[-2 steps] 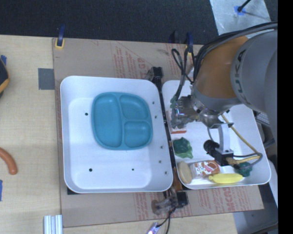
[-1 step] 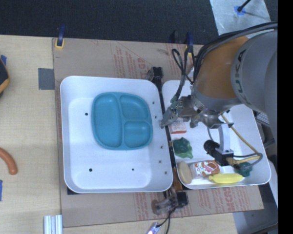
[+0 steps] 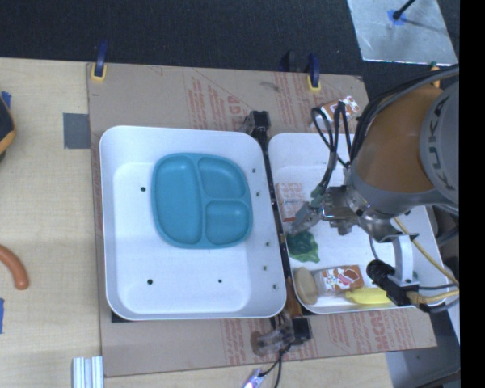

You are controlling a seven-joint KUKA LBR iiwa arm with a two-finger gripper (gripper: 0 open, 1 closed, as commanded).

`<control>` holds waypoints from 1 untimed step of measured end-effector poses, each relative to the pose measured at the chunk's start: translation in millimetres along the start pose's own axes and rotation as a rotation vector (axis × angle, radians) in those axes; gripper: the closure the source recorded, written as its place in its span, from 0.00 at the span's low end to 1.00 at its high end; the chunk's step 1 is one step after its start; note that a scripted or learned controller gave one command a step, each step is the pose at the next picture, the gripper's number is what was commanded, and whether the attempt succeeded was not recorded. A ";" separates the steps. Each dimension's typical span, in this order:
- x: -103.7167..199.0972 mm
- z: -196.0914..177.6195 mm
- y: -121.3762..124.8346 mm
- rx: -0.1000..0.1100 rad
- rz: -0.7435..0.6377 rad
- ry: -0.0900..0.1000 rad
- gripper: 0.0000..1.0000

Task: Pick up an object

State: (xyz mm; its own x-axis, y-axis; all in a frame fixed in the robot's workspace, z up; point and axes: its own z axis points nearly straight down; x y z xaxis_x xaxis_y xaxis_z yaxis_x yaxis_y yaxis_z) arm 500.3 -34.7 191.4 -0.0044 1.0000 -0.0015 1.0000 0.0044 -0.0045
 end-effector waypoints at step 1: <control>42.3 -0.7 83.9 -0.002 0.001 0.002 0.00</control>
State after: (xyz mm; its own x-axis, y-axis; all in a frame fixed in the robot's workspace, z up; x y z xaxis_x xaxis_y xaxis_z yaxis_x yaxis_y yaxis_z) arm 583.9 8.0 191.7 -0.0034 1.0000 0.0006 1.0000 0.0034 -0.0024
